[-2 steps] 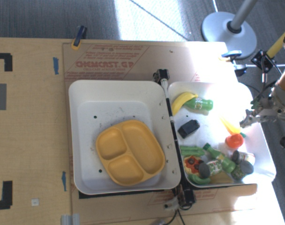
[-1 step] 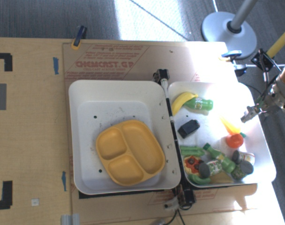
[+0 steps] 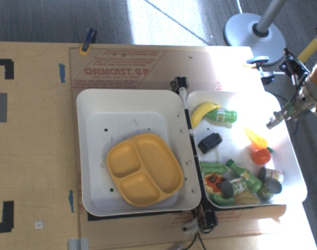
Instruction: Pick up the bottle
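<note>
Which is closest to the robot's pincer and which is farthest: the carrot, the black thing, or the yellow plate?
From the pincer, at the right bin's right rim, as the camera view shows it:
1. The carrot, on the right side of the right bin, just below-left of the pincer.
2. The black thing, near the right bin's left wall.
3. The yellow plate, in the left bin.

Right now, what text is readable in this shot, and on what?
"CHEMCAST GP": red print on the brown protective sheet under the bins; the smaller red lines around it are too blurred to read.
Green bottle label: too small to read.
Bottle label in the lower pile: too small to read.
</note>
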